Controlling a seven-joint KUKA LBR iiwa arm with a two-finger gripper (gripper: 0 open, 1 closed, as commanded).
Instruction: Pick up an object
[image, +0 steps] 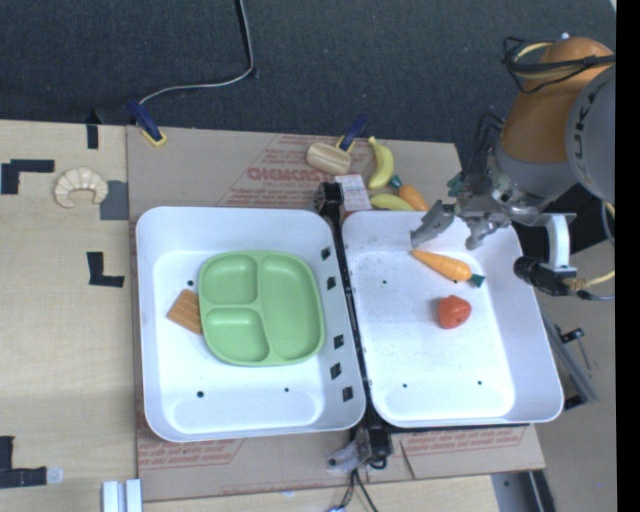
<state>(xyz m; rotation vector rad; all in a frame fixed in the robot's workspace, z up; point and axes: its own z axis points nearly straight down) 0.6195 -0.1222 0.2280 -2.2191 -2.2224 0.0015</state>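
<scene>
An orange toy carrot lies in the upper part of the right bin. A red toy tomato sits a little below it. My gripper hangs over the bin's top edge, just above the carrot, open, with one finger to the left and the other to the right. Nothing is between the fingers.
The left bin holds a green divided plate with a brown cracker at its left edge. Behind the bins lie a banana, a small carrot, a bread roll and a small box. A croissant rests far left.
</scene>
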